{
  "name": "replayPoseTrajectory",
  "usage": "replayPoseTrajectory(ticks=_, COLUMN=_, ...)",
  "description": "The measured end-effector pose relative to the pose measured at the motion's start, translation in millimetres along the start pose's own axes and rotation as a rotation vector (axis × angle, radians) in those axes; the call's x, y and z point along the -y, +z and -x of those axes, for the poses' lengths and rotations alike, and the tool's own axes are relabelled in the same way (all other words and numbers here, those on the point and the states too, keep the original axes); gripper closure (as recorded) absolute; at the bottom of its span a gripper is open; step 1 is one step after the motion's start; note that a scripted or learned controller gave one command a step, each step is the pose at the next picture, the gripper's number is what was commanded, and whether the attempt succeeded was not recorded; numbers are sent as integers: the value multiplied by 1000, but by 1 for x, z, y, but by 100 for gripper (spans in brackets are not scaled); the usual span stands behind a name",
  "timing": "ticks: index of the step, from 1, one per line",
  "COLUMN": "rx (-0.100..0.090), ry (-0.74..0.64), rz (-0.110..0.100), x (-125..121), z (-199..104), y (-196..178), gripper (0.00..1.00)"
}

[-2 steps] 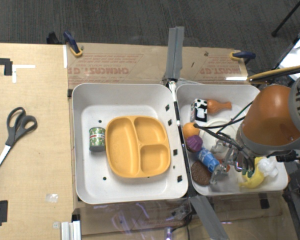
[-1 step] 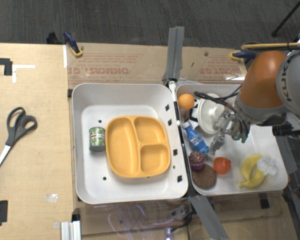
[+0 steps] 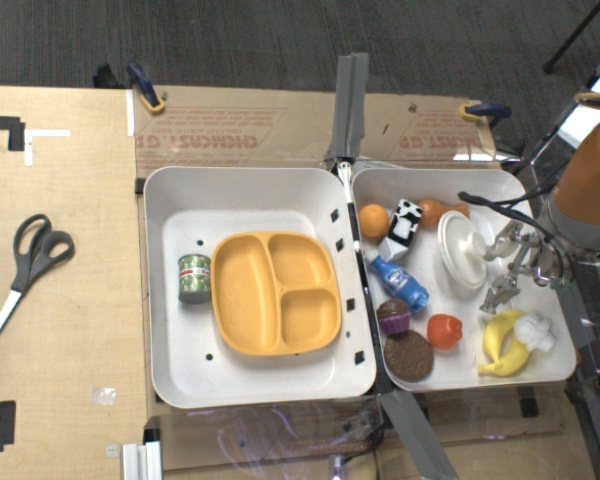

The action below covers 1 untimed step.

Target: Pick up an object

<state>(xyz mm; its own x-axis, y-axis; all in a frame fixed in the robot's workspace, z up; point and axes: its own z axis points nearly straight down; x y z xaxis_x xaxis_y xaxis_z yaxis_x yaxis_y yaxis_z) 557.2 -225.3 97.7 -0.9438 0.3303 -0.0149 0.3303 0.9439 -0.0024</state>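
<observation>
My gripper [image 3: 502, 266] hangs over the right bin [image 3: 540, 373] near its right wall, open, with nothing between its fingers. It sits just right of a white bowl [image 3: 460, 250] and above a yellow banana [image 3: 498, 346] that lies beside a small white piece [image 3: 536, 330]. Further left in this bin are a red tomato [image 3: 443, 331], a brown disc [image 3: 408, 356], a purple cup [image 3: 393, 317], a blue bottle [image 3: 400, 283], a black-and-white toy [image 3: 406, 223] and an orange [image 3: 374, 220].
The left bin [image 3: 170, 368] holds a yellow divided plate [image 3: 276, 293] and a small green can [image 3: 193, 278]. Scissors [image 3: 30, 258] lie on the wooden bench at the left. A grey divider bar [image 3: 348, 108] runs between the bins at the back.
</observation>
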Motion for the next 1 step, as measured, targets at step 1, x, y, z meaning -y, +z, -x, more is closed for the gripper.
replayPoseTrajectory(ticks=1, rx=-2, ry=73, rz=2, x=-11, z=-57, y=0, gripper=0)
